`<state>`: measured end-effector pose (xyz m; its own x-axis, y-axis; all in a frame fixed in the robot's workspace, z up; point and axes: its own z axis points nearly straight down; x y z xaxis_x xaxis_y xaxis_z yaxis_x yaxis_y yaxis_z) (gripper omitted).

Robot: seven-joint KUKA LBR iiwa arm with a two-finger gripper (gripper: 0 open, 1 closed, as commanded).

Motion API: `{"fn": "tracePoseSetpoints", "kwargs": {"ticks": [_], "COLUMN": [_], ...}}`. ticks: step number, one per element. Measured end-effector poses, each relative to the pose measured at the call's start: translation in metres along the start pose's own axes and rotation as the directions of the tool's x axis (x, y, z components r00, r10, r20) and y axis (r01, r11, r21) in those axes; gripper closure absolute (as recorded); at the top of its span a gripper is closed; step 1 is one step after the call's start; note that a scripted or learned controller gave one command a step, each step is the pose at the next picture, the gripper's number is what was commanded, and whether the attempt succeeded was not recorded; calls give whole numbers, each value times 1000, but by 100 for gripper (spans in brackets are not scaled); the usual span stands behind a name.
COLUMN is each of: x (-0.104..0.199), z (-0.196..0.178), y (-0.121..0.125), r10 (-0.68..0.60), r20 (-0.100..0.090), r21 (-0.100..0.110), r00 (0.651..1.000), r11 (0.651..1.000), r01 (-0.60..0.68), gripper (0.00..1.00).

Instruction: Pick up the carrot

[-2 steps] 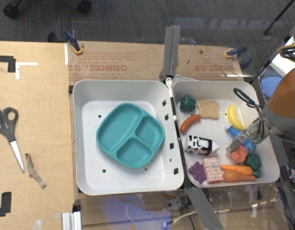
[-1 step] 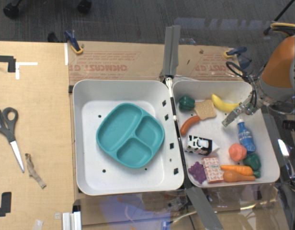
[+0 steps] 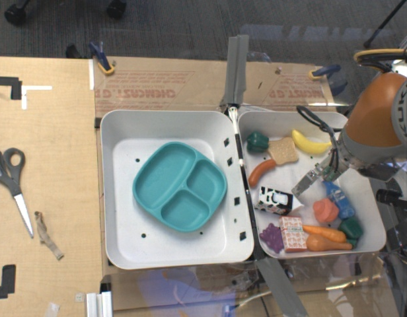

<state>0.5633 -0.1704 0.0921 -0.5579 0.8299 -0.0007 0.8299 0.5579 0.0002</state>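
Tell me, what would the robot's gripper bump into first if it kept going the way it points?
Probably the black-and-white cow carton. The gripper slants down-left toward it, though height is hard to judge.

Glossy plastic carrot (image 3: 326, 232), smooth teal plastic plate (image 3: 180, 186), matt cardboard bench (image 3: 38, 177).

Bright, even overhead light falls across the bench (image 3: 45, 177), casting only soft, short shadows inside the white bins (image 3: 117, 197). Focus is fairly sharp at centre; the arm (image 3: 378, 121) at right is slightly blurred, and the floor above sits dimmer.
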Motion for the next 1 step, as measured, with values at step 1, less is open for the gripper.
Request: {"fn": "tracePoseSetpoints", "kwargs": {"ticks": [1], "x": [55], "z": [-15], "y": [-57], "r10": [-35], "r20": [0], "r21": [-1], "r00": [999], "r11": [999], "r01": [35], "gripper": [0]}}
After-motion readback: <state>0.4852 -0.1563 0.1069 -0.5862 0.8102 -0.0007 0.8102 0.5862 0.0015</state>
